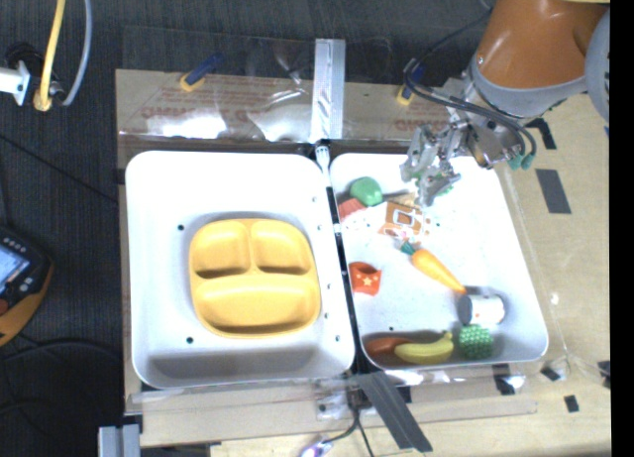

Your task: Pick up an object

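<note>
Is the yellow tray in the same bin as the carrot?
No, the yellow plastic divided tray lies in the left white bin, while the orange toy carrot lies in the right white bin.

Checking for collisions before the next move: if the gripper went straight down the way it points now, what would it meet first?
Probably the small orange-and-white packet, which lies just below the gripper in the right bin; the green object sits off to its side. Depth is unclear from this slant.

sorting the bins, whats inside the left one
The left bin holds one yellow divided tray, lying flat near the middle, with three compartments that look bare. Whatever part of the bin floor lies beneath the tray is covered and cannot be seen.
</note>
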